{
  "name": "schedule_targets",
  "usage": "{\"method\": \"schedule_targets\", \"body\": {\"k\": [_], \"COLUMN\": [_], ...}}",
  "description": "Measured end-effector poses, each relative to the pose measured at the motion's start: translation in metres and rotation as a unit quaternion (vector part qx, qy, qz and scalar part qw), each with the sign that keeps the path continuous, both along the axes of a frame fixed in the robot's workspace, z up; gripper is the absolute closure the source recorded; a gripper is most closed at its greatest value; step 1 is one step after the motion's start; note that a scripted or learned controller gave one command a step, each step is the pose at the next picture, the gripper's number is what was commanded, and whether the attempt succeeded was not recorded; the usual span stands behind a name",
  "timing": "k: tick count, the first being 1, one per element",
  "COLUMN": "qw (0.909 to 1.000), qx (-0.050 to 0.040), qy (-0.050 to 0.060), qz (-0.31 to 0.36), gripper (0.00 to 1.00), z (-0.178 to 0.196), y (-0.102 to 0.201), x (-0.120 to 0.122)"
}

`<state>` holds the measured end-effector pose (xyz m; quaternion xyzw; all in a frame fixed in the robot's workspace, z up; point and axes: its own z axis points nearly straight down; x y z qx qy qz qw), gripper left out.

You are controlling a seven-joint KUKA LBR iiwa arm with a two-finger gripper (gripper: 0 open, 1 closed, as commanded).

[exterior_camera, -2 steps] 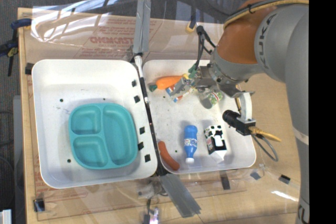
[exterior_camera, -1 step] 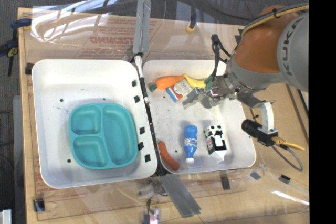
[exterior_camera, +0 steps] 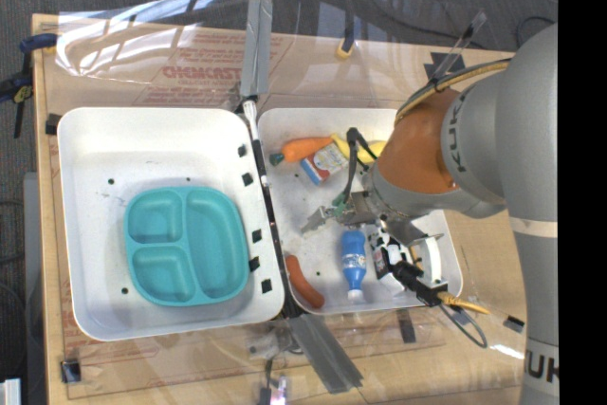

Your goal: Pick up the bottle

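Inside right bin (exterior_camera: pixel 285 133): bottle (exterior_camera: pixel 353 263), carrot (exterior_camera: pixel 305 148); left bin (exterior_camera: pixel 85 147): teal tray (exterior_camera: pixel 185 244).

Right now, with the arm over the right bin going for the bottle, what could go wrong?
1. The blue bottle lies on its side close below the gripper, so it may roll or slip out from a pinch.
2. A red sausage-shaped toy lies just to the bottle's left; a sideways nudge could push the bottle into it.
3. The bottle's white cap end points toward the right bin's near wall, leaving little room there for a finger.
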<state>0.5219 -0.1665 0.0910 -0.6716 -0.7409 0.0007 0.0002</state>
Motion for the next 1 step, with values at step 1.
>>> {"method": "schedule_targets", "body": {"k": [1], "qw": [0.9941], "qx": [0.0], "qy": [0.0], "qz": [-0.108], "gripper": [0.0], "z": [-0.0001], "y": [0.0376], "x": [0.0496]}}
